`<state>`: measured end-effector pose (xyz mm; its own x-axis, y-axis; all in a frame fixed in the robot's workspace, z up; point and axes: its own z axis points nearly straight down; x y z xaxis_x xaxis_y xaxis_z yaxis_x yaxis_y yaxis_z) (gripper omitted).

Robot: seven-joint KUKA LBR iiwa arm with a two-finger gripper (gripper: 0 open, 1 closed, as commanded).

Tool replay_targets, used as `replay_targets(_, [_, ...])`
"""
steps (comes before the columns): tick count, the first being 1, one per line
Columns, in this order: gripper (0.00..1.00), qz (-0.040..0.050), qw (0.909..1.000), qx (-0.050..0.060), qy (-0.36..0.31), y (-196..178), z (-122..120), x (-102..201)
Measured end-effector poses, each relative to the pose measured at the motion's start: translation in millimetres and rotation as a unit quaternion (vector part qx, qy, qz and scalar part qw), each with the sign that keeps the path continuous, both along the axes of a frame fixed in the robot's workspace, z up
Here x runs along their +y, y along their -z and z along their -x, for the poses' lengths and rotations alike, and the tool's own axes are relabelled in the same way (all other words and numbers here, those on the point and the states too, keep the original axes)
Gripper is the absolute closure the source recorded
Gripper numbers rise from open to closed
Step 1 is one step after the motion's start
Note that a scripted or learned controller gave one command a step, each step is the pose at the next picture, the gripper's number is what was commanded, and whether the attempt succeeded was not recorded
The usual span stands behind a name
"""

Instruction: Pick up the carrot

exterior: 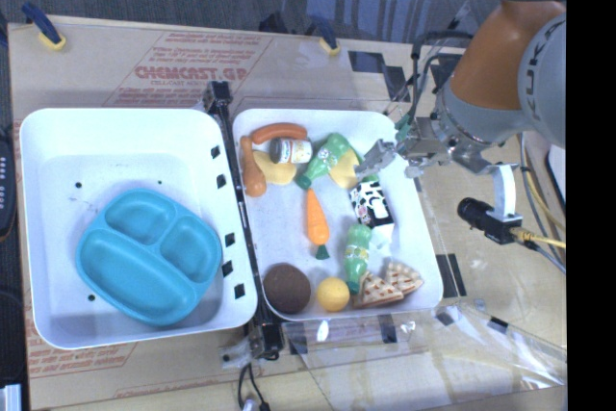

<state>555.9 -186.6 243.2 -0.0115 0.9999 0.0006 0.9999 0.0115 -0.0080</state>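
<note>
An orange carrot with a small green top lies in the middle of the right bin, pointing toward the far side. My gripper hovers over the bin's far right rim, up and to the right of the carrot and well apart from it. Its fingers look parted, with nothing between them.
Around the carrot lie a sausage, a small jar, green and yellow pieces, a black-and-white carton, a green bottle, a waffle, a lemon and a brown ball. The left bin holds a blue divided plate.
</note>
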Motion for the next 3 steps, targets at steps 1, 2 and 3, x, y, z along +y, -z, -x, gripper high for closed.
replay_targets(1, [0.00,-0.0003,0.9895,0.001,0.144,152.7,21.7,73.5])
replay_targets(2, [1.00,0.0006,0.9903,0.004,0.139,143.3,21.9,72.9])
replay_targets(3, [1.00,0.0018,0.9606,0.001,0.278,111.7,-7.6,91.5])
